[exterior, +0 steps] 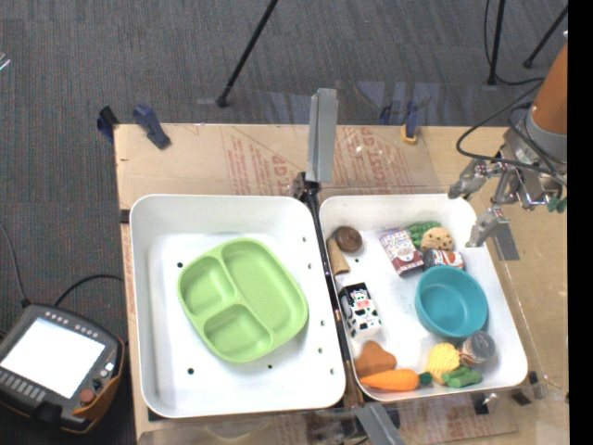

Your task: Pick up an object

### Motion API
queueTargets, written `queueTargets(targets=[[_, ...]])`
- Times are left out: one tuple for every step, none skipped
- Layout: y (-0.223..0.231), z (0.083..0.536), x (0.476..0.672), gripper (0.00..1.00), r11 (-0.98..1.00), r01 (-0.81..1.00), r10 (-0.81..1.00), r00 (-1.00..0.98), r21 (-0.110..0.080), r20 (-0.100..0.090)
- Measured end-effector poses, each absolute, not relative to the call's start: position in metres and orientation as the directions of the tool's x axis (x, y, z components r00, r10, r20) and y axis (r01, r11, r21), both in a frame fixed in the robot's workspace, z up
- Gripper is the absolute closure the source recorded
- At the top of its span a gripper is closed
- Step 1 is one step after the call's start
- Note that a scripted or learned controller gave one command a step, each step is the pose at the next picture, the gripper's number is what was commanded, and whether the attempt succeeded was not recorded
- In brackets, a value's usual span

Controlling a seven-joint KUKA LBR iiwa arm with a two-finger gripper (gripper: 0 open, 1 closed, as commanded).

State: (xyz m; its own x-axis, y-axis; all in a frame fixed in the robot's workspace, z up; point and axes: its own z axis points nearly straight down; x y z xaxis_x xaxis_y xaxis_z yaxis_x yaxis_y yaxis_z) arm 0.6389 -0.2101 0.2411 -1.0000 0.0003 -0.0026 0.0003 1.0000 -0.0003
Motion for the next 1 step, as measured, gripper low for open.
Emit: queueTargets(targets=[[-0.1172, 0.1121, 0.6285, 0.00, 0.977, -0.214, -0.214, -0.977, 0.008, 0.008]])
